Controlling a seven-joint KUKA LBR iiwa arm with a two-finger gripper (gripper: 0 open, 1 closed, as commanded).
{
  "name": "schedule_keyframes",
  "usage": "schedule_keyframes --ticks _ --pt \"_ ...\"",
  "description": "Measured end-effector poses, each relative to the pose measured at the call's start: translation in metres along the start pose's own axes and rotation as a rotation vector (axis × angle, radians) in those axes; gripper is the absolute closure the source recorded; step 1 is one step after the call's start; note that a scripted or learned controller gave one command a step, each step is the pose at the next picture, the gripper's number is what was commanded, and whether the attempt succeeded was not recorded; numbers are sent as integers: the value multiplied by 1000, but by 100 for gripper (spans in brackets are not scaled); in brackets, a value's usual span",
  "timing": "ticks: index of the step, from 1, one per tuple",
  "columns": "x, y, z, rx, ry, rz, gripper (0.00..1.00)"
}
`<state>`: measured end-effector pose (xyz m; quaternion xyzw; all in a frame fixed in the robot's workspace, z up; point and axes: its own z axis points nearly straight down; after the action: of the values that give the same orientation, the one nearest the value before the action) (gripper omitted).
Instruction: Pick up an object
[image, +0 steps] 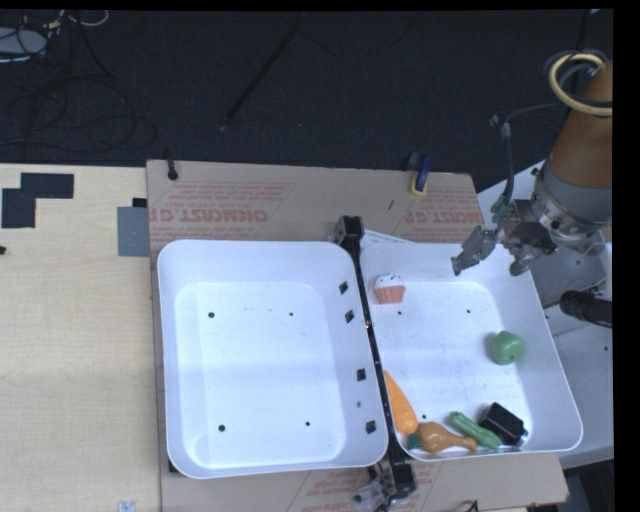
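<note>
My gripper (492, 260) hangs over the far right corner of the right bin (450, 360), its fingers (465, 261) spread open with nothing between them. A small pink and white cupcake-like toy (389, 290) sits at the bin's far left, left of the gripper. A green apple (507, 347) lies near the right wall, below the gripper. Along the near edge lie an orange carrot (400, 402), a tan-orange piece (440, 436), a green piece (473, 430) and a black block (503, 422).
The left bin (165, 330) sits beside the right one, with a black divider strip (362, 330) between them. Both rest on a cardboard sheet (250, 200). A blue and yellow clip (421, 174) stands at the cardboard's far edge.
</note>
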<state>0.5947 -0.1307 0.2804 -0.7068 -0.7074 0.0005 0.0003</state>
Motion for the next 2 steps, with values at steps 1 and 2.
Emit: schedule_keyframes --ticks 1,2 --pt "47 9 200 5 2 -2 0" --pt "43 9 183 3 1 7 100"
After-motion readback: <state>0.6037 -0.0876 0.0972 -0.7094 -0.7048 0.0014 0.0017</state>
